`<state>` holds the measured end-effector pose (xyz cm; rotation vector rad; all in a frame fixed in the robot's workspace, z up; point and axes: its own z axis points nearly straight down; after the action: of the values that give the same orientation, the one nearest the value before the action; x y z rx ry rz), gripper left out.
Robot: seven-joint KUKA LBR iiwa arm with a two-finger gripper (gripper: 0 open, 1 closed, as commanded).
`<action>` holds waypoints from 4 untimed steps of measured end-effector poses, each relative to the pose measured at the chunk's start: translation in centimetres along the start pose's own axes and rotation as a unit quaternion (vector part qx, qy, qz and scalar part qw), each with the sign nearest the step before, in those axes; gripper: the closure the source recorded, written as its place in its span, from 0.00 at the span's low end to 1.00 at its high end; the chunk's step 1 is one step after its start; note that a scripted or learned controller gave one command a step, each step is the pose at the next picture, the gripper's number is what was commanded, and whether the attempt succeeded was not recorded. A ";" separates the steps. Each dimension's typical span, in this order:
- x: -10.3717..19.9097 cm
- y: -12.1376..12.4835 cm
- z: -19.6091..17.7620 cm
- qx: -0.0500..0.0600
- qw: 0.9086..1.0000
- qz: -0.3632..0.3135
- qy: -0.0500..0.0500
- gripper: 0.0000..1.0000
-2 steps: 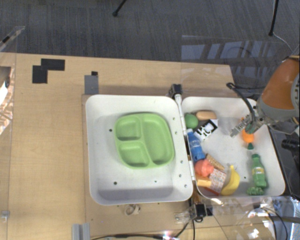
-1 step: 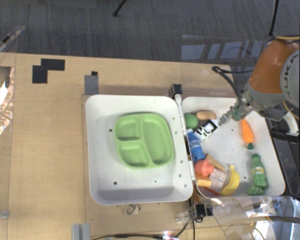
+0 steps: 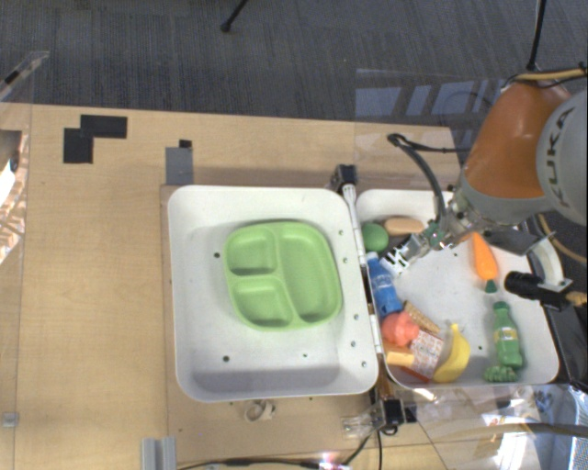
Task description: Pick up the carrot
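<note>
Past my wooden bench (image 3: 92, 303), marked with black tape (image 3: 92, 136) near its far left corner, I see dark grey ribbed carpet (image 3: 276, 50) running along the top, crossed by one thin black cable (image 3: 235, 14).

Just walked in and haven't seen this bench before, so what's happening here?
A grey-and-orange arm reaches in over the right bin, its pincer near the bin's back left, close to a green ball and a blue bottle. The carrot it should pick up lies apart, further right in the bin, not held. The left bin holds a green divided plate.
</note>
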<state>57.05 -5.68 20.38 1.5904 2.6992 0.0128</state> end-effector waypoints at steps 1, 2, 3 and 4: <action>-8.6 -3.8 -9.2 0.001 0.980 -0.197 -0.005 1.00; -6.7 -8.3 6.3 0.006 0.984 -0.178 0.004 1.00; -7.0 -7.7 4.6 0.000 0.983 -0.181 -0.004 1.00; -0.9 -2.3 -1.7 -0.001 0.969 -0.249 -0.002 1.00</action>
<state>55.45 -7.54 22.03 0.8676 3.0036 0.0087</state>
